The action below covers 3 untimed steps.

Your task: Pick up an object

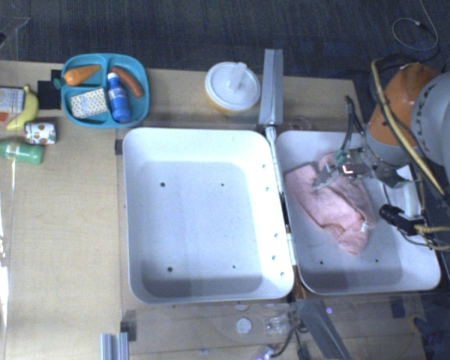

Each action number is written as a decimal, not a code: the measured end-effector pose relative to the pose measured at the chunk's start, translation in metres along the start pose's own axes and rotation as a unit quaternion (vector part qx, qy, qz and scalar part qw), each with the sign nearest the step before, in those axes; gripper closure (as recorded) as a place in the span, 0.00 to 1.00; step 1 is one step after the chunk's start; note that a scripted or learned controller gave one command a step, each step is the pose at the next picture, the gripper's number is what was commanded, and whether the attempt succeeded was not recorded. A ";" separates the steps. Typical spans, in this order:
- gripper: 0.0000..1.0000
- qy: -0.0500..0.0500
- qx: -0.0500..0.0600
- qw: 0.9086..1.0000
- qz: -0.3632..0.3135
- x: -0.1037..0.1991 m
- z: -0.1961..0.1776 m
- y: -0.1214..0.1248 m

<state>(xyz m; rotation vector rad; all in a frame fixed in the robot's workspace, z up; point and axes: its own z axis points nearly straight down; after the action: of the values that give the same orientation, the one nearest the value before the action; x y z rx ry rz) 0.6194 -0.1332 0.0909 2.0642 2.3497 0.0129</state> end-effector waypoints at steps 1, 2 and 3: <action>0.00 0.000 0.001 0.997 -0.077 -0.038 0.000 0.001; 0.00 0.001 0.003 0.990 -0.140 -0.041 0.001 0.020; 0.00 0.003 0.014 0.983 -0.184 -0.039 0.002 0.042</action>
<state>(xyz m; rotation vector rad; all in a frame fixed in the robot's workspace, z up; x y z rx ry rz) 0.6658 -0.1669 0.0895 1.6083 2.7086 -0.0178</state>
